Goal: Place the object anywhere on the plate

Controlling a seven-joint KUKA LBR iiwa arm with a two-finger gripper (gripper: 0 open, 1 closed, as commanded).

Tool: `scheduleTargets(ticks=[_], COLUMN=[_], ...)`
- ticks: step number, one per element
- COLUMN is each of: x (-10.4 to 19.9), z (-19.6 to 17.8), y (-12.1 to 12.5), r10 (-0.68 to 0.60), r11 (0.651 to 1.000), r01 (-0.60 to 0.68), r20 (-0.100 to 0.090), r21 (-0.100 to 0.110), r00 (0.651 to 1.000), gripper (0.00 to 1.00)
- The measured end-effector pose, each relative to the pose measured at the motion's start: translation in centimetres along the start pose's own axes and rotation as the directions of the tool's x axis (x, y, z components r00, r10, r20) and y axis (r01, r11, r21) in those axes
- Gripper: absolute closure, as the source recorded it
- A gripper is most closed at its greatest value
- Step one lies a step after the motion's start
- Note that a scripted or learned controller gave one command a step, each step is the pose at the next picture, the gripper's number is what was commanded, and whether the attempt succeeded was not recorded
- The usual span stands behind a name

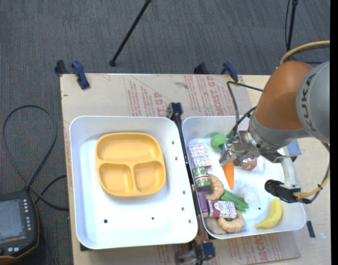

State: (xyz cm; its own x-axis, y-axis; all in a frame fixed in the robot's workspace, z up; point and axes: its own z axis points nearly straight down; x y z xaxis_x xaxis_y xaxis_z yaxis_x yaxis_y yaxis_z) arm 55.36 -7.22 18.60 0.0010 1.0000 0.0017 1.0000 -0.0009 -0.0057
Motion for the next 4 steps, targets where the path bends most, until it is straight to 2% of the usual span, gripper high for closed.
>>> scheduleTargets(ticks=[1, 2, 3, 4], x=[11.9, 19.3, 23.1, 23.4], z=[-0.1, 7.2, -3.2, 7.6], y=[2.8, 9.0, 8.9, 2.9], r10=[-0.004, -0.003, -0.005, 0.001], r11=[1.000, 1.000, 1.000, 1.000], r01=[0.004, 0.003, 0.005, -0.001], r20=[0.000, 0.001, 0.001, 0.002], r21=[-0.004, -0.004, -0.010, -0.010], r00=[1.000, 1.000, 1.000, 1.000], gripper=[1.00, 1.00, 1.00, 1.00])
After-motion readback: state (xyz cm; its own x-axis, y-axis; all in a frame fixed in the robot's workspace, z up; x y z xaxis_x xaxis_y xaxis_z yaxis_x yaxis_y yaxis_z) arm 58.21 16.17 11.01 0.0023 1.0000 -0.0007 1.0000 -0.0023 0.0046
